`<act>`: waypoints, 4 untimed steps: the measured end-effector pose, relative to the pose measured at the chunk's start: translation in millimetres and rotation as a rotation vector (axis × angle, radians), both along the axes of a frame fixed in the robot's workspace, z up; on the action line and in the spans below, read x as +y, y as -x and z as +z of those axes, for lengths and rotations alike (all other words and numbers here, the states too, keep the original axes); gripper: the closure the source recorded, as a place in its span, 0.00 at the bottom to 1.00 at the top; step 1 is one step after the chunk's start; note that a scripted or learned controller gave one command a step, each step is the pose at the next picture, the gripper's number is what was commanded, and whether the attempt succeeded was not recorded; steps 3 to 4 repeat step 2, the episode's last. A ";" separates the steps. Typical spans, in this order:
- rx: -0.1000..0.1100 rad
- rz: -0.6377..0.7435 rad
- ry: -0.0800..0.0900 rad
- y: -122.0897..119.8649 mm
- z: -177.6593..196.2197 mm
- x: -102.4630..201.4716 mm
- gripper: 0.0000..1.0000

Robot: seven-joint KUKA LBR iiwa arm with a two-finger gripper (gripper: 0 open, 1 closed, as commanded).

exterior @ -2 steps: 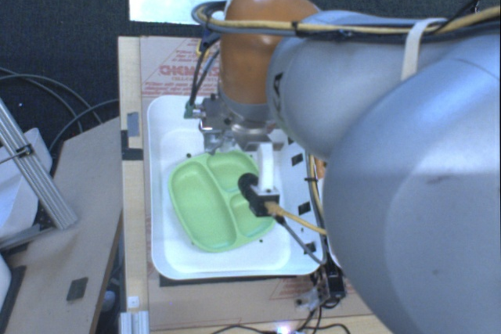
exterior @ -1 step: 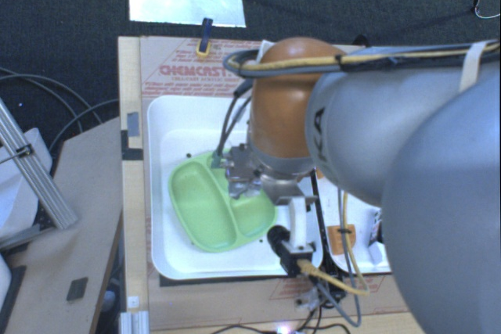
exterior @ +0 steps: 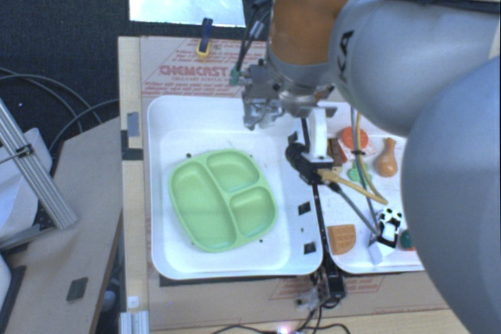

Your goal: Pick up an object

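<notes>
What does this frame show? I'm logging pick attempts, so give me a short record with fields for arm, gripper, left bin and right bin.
arm: grey with orange band, reaching in over the bins
gripper: above the far edge of the left bin; finger state unclear
left bin contents: green divided tray
right bin contents: several small items, including a black-and-white toy and a tan pear-shaped piece
held object: none seen

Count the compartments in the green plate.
3: one long compartment along the green divided plate's left side, two smaller on its right, upper and lower. None look hidden.
</notes>
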State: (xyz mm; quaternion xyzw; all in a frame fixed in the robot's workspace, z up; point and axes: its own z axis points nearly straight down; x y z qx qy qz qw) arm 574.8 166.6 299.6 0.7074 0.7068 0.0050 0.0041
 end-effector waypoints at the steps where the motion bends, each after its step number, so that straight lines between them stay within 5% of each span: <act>1: 0.024 0.009 0.003 -18.9 -165.1 70.5 1.00; 2: 0.008 0.000 0.000 -58.5 -139.5 50.4 1.00; 4: 0.008 0.000 0.000 -58.5 -139.5 50.4 1.00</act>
